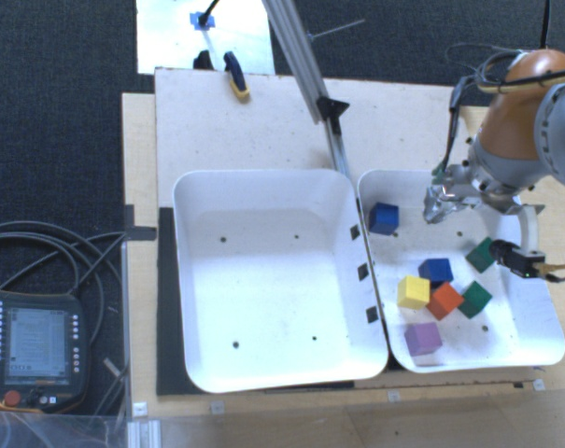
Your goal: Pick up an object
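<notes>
White plastic forms two shallow bins side by side on the bench point(263, 119). The right bin point(534, 339) contains all the blocks: a blue cube point(385, 217) lies alone near its far left corner, while a cluster sits toward the near side, made up of a second blue cube point(437, 270), a yellow cube point(414, 292), an orange cube point(444, 301), a green cube point(475, 299) and a purple cube point(423, 338). Another dark green cube point(482, 254) lies farther right, just beside a black fitting on the arm. The hand point(438, 203) hangs over the far part of the right bin, right of the lone blue cube and apart from it, with nothing seen between its fingers; whether they are spread or pressed together cannot be told. The left bin point(193, 203) shows only bare white floor. A teach pendant point(35, 348) with coiled cables lies left of the bench.
</notes>
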